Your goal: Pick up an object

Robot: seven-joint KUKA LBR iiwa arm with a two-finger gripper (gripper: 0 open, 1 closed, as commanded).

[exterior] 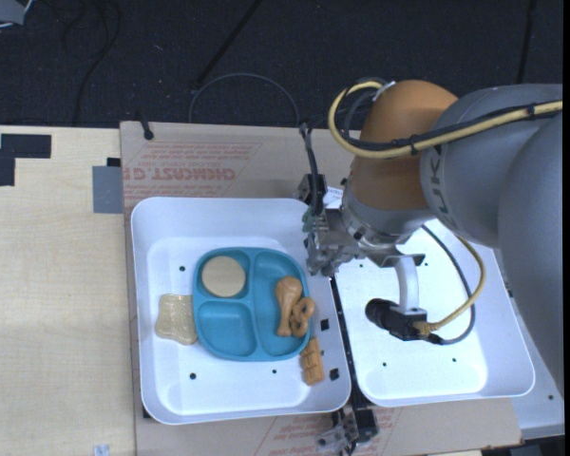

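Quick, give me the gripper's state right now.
Gripper: cannot be told; it sits over the inner edge of the left bin, near the blue tray, with nothing seen held.

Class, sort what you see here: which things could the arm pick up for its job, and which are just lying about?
Job:
gripper
round biscuit
pretzel-like piece
pale slice
brown stick
blue tray
left bin

Lying about:
right bin
cardboard sheet
cables
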